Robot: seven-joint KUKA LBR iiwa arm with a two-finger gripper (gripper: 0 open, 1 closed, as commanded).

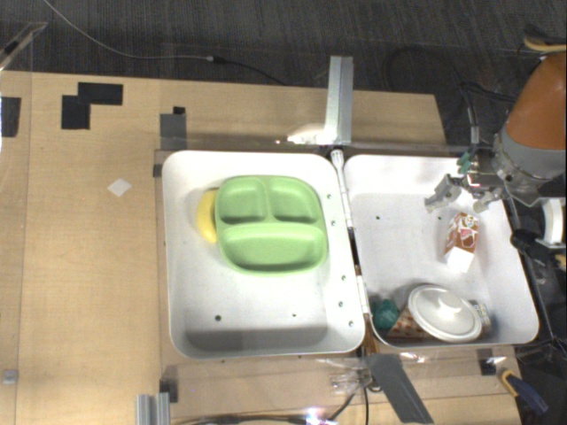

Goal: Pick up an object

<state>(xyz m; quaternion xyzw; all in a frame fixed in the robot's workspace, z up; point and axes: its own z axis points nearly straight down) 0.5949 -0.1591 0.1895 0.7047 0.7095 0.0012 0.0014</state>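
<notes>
The grey arm with its orange band (540, 118) reached in from the right of the camera view over the right-hand shallow white bin (390, 237). Its two-finger gripper (462, 193) sat above the upper right part of that bin. The metal fingers (440, 195) were spread apart, with nothing seen between them.

Just below the gripper lay a small red-and-white packet (462, 240), flat on the bin floor near the right wall. Whether the fingers touched its top edge could not be told.

In the lower part of the same bin sat a round white lid-like dish (446, 313). A teal object (384, 314) lay just to its left against the bin's inner corner. A brownish item (407, 325) lay between the two, partly hidden under the dish; its kind could not be told.

The left-hand shallow white bin (257, 326) held a green plastic divided tray (268, 222) with three compartments, in the upper middle of the bin. A yellow object (205, 217) showed at the tray's left edge, partly covered by it.

Both bins rested side by side on the light wooden table (80, 264), touching along a shared middle edge.
</notes>
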